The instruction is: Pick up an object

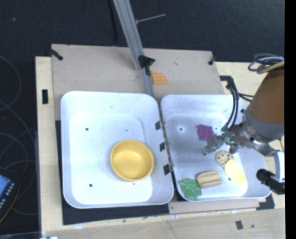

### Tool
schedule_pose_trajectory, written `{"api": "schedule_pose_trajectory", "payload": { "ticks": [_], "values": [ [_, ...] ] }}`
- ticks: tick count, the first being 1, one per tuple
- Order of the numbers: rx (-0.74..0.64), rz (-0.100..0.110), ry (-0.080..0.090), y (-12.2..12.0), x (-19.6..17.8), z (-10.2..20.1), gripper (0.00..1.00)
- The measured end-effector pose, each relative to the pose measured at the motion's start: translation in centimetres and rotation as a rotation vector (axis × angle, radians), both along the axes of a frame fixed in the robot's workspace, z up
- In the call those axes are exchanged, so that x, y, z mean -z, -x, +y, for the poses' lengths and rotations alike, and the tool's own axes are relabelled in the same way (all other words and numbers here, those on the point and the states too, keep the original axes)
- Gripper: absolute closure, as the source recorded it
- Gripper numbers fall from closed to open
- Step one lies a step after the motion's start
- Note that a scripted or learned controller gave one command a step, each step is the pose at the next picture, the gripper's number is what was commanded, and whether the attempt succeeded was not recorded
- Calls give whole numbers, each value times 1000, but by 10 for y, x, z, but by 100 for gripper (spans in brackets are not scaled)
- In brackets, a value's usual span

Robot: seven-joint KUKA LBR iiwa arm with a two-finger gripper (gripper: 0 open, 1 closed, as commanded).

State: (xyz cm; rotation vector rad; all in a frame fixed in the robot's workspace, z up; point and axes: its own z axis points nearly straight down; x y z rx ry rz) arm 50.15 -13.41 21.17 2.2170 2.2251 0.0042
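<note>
My gripper (214, 145) hangs over the middle of the right bin (188, 108), at the end of the grey arm with its orange band (270, 101). A small purple piece (204, 131) lies just up and left of it. A speckled tan round piece (222, 158) sits just below it, with a pale yellow object (234, 172) beside that. A tan log-shaped block (209, 179) and a green piece (189, 187) lie near the bin's front wall. I see nothing held in the gripper.
The left bin (83, 113) holds a yellow bowl (132, 159) toward its front right. A grey metal post (130, 29) slants up from the divider between the bins, with an orange tag (158, 78) beside it. Black cables (232, 101) hang by the arm.
</note>
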Motion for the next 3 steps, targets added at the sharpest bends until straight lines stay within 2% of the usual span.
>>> {"api": "schedule_pose_trajectory", "payload": {
  "ticks": [1, 2, 3],
  "values": [
    [3, -1, 1, 0, 0, -1, 0],
    [6, 7, 3, -3, 62, 1, 0],
    [6, 2, 5, -4, 113, -1, 0]
  ]
}}
